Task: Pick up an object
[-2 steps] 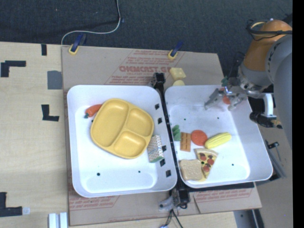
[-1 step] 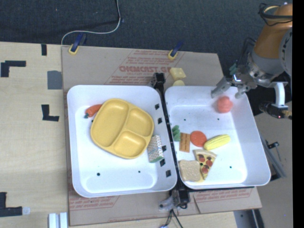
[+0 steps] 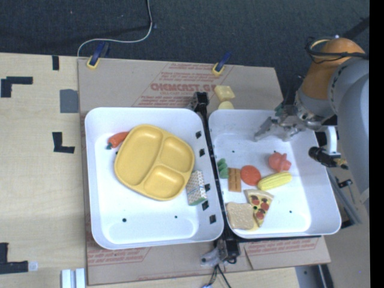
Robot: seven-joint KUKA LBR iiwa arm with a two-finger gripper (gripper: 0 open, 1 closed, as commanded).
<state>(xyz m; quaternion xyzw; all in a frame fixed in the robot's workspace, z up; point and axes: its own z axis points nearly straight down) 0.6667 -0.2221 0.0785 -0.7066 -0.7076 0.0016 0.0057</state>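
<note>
My gripper (image 3: pixel 275 131) hangs over the upper part of the right bin (image 3: pixel 318 218), close to its far rim. Its fingers are spread open with nothing between them. Below it in that bin lie a red strawberry-like fruit (image 3: pixel 278 160), a round red piece (image 3: pixel 250 174), a yellow corn cob (image 3: pixel 274 181), a pizza slice (image 3: pixel 260 201), a slice of toast (image 3: pixel 240 215), a small orange-brown piece (image 3: pixel 234 179) and a green piece (image 3: pixel 222 168). The strawberry is the nearest, a short way below the fingers.
The left bin (image 3: pixel 102 221) holds a yellow divided plate (image 3: pixel 155 161), an orange carrot-like piece (image 3: pixel 117 139) at the plate's upper left and a grey patterned item (image 3: pixel 195 188) by the divider. Two pale yellow pieces (image 3: pixel 224 96) lie on the cardboard behind the bins.
</note>
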